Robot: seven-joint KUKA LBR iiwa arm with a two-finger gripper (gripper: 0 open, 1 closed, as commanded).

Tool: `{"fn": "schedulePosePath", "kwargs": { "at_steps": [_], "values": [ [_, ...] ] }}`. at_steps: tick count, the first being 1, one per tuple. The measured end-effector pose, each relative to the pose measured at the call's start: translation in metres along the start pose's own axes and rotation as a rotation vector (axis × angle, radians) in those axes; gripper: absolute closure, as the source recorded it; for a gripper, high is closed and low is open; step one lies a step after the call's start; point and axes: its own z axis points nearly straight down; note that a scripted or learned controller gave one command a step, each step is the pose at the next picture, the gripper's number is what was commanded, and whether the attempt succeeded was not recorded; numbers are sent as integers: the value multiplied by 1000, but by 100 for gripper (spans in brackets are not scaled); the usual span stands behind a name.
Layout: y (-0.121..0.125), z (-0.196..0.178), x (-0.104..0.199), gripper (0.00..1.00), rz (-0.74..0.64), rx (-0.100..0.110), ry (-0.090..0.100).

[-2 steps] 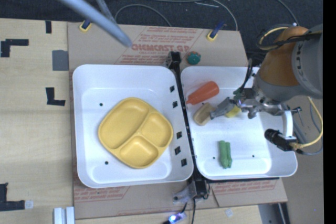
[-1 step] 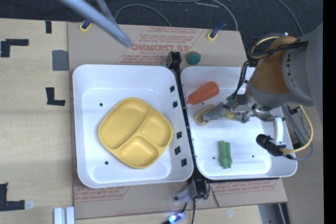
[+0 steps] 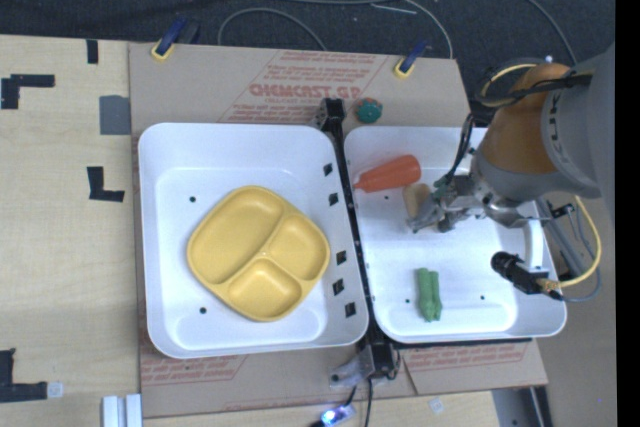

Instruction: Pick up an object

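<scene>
Nothing looks lifted yet: the gripper (image 3: 432,214) hangs low in the right bin (image 3: 500,320), grip state unclear; orange carrot (image 3: 388,174) just beyond it, green toy (image 3: 428,294) nearer.

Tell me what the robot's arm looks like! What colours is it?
The arm is chunky and grey, with a rounded orange band above the wrist. Its gripper is small, made of dark grey metal parts. Thin yellow and black cables loop around the arm, and a black plug sticks out near them.
</scene>
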Motion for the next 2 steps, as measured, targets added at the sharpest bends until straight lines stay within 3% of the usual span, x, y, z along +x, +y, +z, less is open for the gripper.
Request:
{"fn": "schedulePosePath", "kwargs": {
  "at_steps": [2],
  "values": [
    [1, -106, 0, 100, 1, 1, -4]
  ]
}}
